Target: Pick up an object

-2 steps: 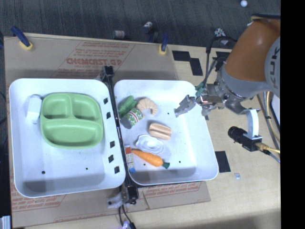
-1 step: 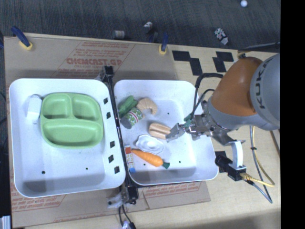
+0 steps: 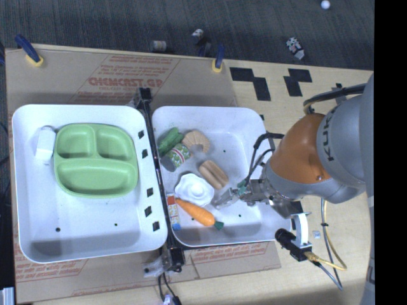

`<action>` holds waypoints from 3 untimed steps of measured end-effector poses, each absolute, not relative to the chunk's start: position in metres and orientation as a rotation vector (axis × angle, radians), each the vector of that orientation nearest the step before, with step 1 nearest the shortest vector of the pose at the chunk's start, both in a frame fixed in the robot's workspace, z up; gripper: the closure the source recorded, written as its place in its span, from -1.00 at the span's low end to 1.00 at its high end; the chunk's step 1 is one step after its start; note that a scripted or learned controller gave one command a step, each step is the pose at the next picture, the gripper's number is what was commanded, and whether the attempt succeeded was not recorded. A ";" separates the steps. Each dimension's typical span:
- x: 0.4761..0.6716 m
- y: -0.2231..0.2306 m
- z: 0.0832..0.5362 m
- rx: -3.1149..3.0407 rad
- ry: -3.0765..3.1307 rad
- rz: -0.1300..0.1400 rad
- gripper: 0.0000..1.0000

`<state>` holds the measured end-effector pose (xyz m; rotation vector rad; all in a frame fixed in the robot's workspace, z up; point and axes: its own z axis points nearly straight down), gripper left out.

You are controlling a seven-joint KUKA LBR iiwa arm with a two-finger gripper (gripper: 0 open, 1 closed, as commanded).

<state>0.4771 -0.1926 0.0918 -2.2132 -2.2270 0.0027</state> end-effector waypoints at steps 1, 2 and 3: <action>0.478 -0.193 0.102 -2.207 -2.235 0.004 1.00; 0.478 -0.212 0.233 -2.218 -2.230 0.000 1.00; 0.478 -0.212 0.240 -2.217 -2.230 -0.001 1.00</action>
